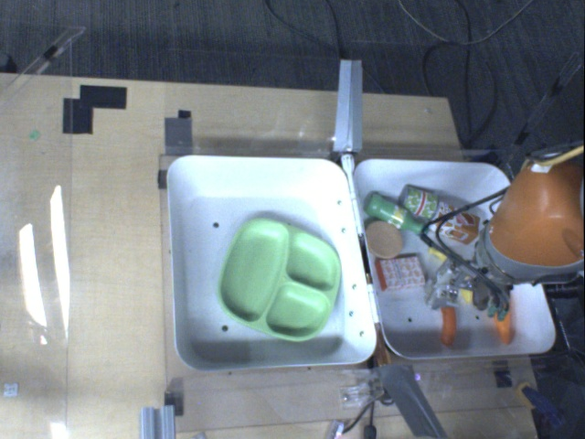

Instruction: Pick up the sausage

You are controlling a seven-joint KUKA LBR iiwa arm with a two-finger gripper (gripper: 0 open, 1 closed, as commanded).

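Camera view: sausage (448,326) lies just below the fingers (454,293).

You look down from one fixed camera above the bench (91,273), tilted at a slant, far enough off to take in both white bins: the left bin (192,245) fills mid-frame, the right bin (530,337) beside it, the arm (544,213) entering from the right.
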